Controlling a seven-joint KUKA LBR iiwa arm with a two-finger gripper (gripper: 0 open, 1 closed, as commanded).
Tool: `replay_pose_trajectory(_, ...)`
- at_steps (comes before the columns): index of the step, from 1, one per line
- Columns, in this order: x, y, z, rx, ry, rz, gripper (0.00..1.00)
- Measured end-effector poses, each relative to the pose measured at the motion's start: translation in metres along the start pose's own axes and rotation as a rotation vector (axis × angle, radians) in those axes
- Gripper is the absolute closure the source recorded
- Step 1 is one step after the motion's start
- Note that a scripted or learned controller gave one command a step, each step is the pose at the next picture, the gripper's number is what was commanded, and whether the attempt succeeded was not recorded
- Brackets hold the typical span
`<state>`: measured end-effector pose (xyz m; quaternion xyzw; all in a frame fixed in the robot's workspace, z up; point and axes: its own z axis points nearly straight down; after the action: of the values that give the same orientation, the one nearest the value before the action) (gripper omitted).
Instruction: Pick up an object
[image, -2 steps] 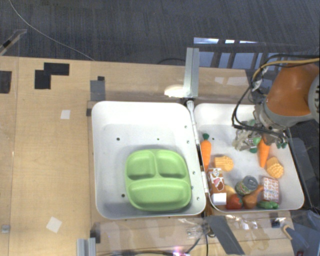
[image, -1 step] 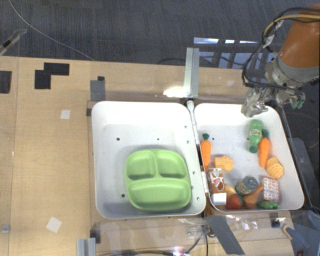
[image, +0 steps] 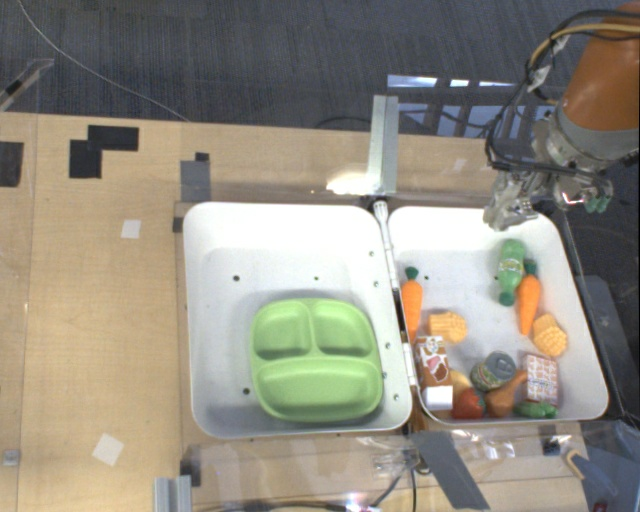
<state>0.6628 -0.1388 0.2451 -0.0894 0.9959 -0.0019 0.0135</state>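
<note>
Several toy foods lay in the right bin (image: 455, 255) under the gripper (image: 510, 212), the first observer said, and none of them was in its grasp. Where was the likeliest target?

Closest to the gripper, the second replied. The green bottle (image: 512, 262) lay just beyond its tip, toward the near side of the bench, with an orange carrot (image: 527, 303) touching the bottle's far end from the tool. Everything else sat farther off: a second carrot (image: 411, 305) well away by the dividing wall, and a crowded heap with a tin can (image: 494, 368) and a pink box (image: 540, 378) farthest from the tool.

Was the gripper open, the first asked?

That could not be told, the second said; the tool was small and blurred against the bin's rim. It hung over the bin's back corner, apart from every object.

How should the pick have gone, then?

The second judged that the arm needed a short move toward the bottle and a closing line set across the bottle's narrow width. A descent over the end away from the carrot would have kept the carrot from being nudged or caught as well. The heap looked the worse choice, since its pieces touched one another. The green plate (image: 315, 358) in the left bin (image: 260, 245) lay far from the tool and looked too broad to grip
</note>
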Motion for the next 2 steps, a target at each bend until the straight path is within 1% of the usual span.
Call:
replay_pose_trajectory(1, 0.000, 0.000, 0.001, -0.001, 0.001, 0.000, 0.00)
replay_pose_trajectory(2, 0.021, -0.008, 0.119, -0.007, 0.028, 0.126, 0.00)
